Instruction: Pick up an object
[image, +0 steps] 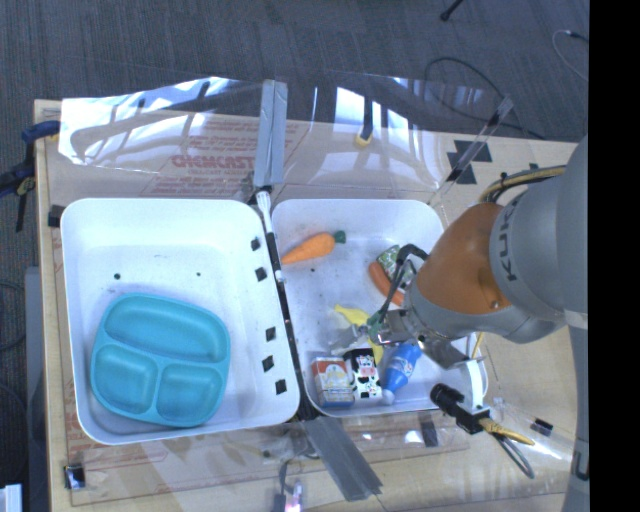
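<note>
White bins, two, side by side on the table (130, 470).
Left bin (150, 230): one turquoise divided tray (160, 358), three compartments, lying flat toward the near left corner. Right bin (345, 215): orange toy carrot (308, 248) at far left, lying on its side, green top pointing right; small milk carton (334, 381) and black-and-white cow-patterned item (365, 373) side by side against the near wall; yellow piece (352, 316) near the bin's middle; blue bottle (401, 366) just right of the cow-patterned item; orange object (385, 279) toward the far right, partly hidden by the arm. Gripper (395, 325): low over the right bin, between yellow piece and blue bottle; whether its fingers are apart or together cannot be told.
</note>
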